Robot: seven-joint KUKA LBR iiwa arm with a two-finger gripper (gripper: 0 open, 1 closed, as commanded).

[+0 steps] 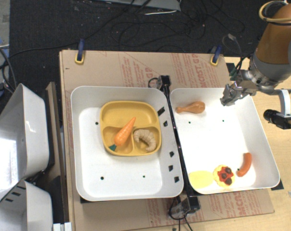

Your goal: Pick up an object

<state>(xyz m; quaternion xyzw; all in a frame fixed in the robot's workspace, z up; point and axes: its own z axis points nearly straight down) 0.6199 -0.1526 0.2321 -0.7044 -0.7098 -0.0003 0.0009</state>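
Your gripper (231, 97) hangs over the right bin's (261, 129) far edge; whether it is apart or together cannot be told. In that bin lie a chicken drumstick (191, 109) near the gripper, a sausage (244, 164), a small pizza (224, 174) and a yellow disc (201, 179). The left bin's (87, 143) yellow plate (112, 114) holds a carrot (125, 132) and a shrimp (146, 139).

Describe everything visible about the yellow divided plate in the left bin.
The yellow divided plate is a rounded-square tray, seemingly plastic, with raised ridges splitting it into one wide upper compartment and two smaller lower ones. It lies flat on the floor of the left bin, toward its upper middle. A toy carrot rests tilted across the lower-left compartment, and a pale toy shrimp sits in the lower-right one.
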